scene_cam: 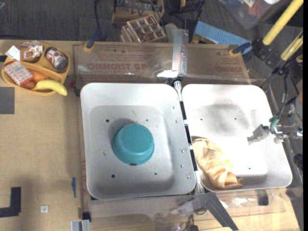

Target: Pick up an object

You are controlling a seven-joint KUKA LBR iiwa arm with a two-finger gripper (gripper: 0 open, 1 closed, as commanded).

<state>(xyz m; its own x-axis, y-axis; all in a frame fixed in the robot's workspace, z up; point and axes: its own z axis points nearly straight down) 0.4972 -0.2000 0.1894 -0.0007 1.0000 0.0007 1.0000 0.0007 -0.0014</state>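
**Hand at the right bin's edge, cloth and bowl lying apart from it**

Two shallow white bins sit side by side on the worktop (38, 148). The left bin (96, 100) holds a teal bowl (134, 143), turned upside down and resting near the middle of the bin floor. The right bin (226, 100) holds a crumpled yellow-orange cloth (215, 163), bunched against the bin's near left corner, just beside the divider between the two bins.

The hand (257, 134) reaches in from the right, over the right-hand side of the right bin, with its grey tip pointing leftwards across the bin floor. Nothing lies between its fingers, but whether they stand open or closed cannot be told, as the tip is small and blurred.

The cloth lies to the left of the hand and a little nearer the front edge, clearly apart from it, with bare white bin floor between the two. The bowl is well apart from the hand, across the divider in the other bin.

At the worktop's far left corner stands a yellow tray (29, 81) bearing a banana (51, 86) and some small packets and a tin. Behind the bins runs a cardboard wall (125, 61), and beyond it lies a clutter of boxes and cables on the floor.
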